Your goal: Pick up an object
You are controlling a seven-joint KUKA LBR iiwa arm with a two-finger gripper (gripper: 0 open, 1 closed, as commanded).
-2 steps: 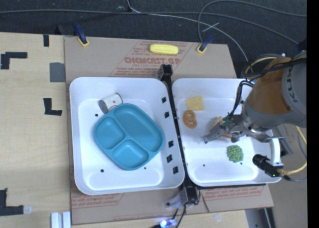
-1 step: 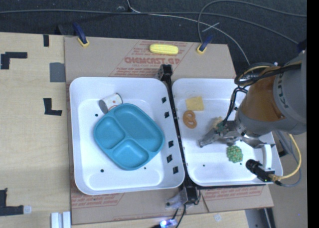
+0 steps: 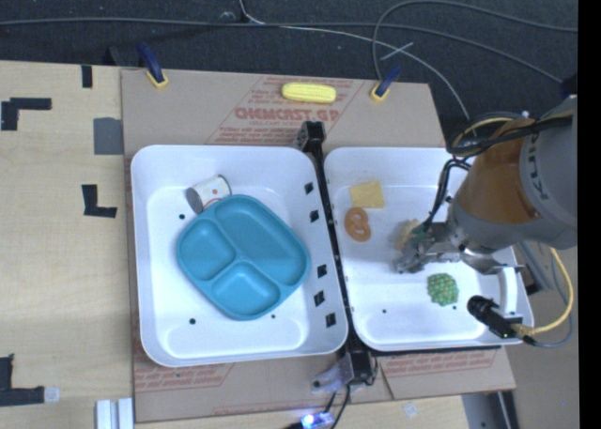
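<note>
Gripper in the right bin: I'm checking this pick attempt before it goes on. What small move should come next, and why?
Probably a short lift straight up to test the grasp. The gripper sits low in the right bin at a small tan-green object, but the view does not settle whether anything is between its fingers. The green ball and the pretzel lie close by, so sideways travel risks knocking them.

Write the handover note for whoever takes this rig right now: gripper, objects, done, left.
Gripper: low in the right bin, over a small tan-green object; finger state and any hold cannot be made out.
Right bin also holds a yellow cracker-like square, a pretzel and a green broccoli-like piece.
Left bin: blue divided plate, small cup on its side.
A yellow corn cob lies on the cardboard behind the bins.
Done: arm is down in the right bin.
Left: no pick confirmed; grasp and lift one object.
</note>
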